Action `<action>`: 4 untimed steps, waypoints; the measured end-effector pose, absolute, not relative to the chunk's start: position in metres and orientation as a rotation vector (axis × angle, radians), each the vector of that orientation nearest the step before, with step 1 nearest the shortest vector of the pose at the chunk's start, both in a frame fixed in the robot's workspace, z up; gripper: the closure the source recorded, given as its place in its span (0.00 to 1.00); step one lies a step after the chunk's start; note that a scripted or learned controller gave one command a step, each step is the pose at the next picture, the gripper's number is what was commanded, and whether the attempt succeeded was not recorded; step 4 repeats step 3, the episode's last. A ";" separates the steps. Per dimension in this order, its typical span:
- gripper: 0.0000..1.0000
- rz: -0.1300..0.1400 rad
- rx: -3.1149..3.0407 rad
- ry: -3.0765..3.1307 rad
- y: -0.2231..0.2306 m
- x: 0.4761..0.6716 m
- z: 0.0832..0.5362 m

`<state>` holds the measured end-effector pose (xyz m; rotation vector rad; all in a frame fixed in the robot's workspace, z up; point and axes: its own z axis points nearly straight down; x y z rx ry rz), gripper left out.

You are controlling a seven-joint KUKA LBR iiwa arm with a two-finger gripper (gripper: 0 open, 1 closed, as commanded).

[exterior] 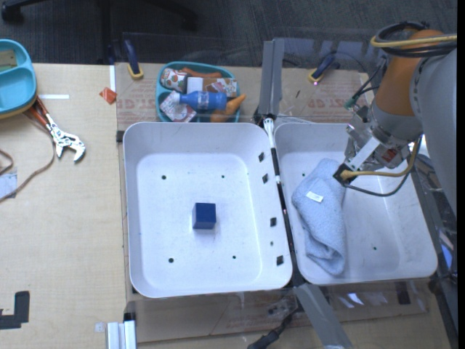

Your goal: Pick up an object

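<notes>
A small blue cube [205, 215] sits flat mid-floor in the left bin [145, 267]. A crumpled pale-blue cloth [322, 217] lies along the right bin's [392, 260] left side.

Wrench [64, 141] on bench; teal basket [197, 93] behind the bins.

Camera view: single fixed camera, mounted above the bench [58, 253], looking down at a slant. Far edge of the scene lies toward 12 o'clock, where dark floor shows beyond the bench; near edge toward 6 o'clock. Distance: moderate, wide enough to take in both white bins whole. Left bin [134, 217] sits at frame centre; right bin [407, 267] toward 3 o'clock. Bare bench surface fills the 9 o'clock side. Arm [407, 86] enters from 3 o'clock, upper right. Bins appear slightly wider at the near edge, consistent with the tilt.
</notes>
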<state>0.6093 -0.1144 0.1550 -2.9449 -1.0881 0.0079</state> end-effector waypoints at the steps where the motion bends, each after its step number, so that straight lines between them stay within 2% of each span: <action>1: 1.00 0.010 -2.944 -1.090 -0.115 0.609 0.164; 2: 1.00 0.006 -3.121 -0.364 -0.135 0.651 0.183; 3: 1.00 0.007 -3.125 -0.313 -0.185 0.626 0.131; 4: 1.00 0.007 -3.125 -0.313 -0.185 0.626 0.131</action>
